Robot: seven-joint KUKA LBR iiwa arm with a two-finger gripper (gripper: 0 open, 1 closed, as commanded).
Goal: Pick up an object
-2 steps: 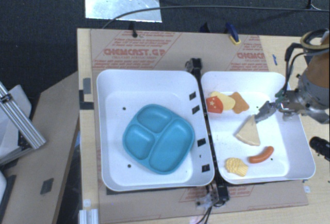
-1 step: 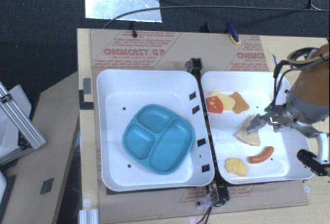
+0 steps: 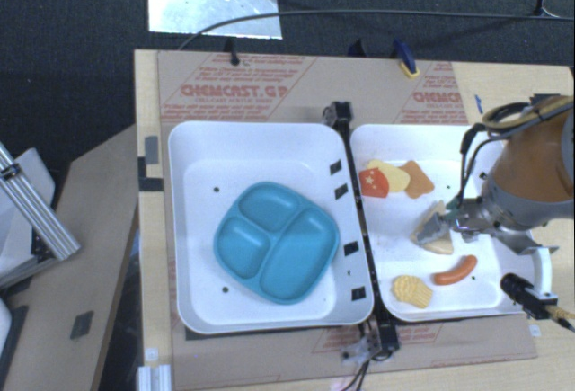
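Beige wedge (image 3: 438, 243) is lying near the right bin's (image 3: 409, 312) centre, with the claw (image 3: 437, 225) hovering on it at its 12 o'clock, grip unreadable, so lifting is apparently remaining.

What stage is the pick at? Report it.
Done: the gripper has reached into the right bin and sits at a pale wedge-shaped item. In hand: nothing is visibly lifted; the grasp can't be judged. Left: the lift. The sausage, corn piece and blue tray lie untouched.
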